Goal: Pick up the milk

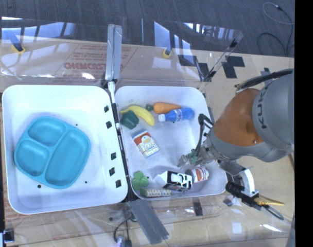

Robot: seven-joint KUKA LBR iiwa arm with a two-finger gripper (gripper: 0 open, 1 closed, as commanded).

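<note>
Overhead view of my bench, two white bins side by side. In the right bin [126, 94] I see the milk [146, 143], a small red-and-white carton, lying flat near the middle of the bin floor, apart from its neighbours. Along the far wall lie a yellow banana [141, 113], a dark green pepper [129, 119] just beside it, an orange carrot [166, 107] and a blue-capped bottle [176, 115] touching the carrot's lower side. At the near wall sit a green broccoli [140, 179], a black-and-white carton [178, 179] and a red-and-white can [201, 175]. The left bin [10, 94] holds a blue divided plate [52, 151] lying flat. My arm [249, 125] reaches in from the right; its gripper [191, 160] is low over the near right part of the right bin, just above the can and well apart from the milk. I cannot tell how it is set; nothing is visibly held.
</note>
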